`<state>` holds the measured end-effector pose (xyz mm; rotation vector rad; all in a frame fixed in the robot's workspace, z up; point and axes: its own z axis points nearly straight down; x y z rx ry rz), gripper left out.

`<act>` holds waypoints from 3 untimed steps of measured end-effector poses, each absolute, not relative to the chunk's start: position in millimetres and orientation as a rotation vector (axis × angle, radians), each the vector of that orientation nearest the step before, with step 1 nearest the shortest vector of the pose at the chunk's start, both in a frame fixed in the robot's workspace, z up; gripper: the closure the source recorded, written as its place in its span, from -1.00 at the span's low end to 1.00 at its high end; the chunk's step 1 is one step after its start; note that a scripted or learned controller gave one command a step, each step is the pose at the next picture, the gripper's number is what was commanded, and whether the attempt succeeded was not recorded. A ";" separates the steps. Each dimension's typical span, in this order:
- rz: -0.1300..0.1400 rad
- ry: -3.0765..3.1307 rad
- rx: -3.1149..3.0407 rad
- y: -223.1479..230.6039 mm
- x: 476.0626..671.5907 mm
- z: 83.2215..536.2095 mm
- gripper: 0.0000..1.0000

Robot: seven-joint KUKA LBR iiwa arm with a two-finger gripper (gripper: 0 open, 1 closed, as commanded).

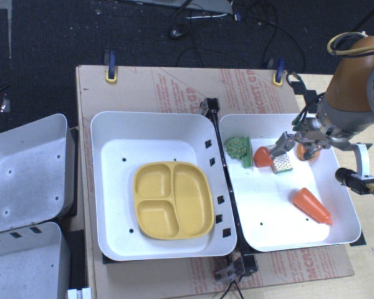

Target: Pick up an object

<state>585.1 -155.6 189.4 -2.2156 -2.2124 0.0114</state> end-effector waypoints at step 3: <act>0.000 -2.226 -2.228 -157.9 599.1 94.1 -1.00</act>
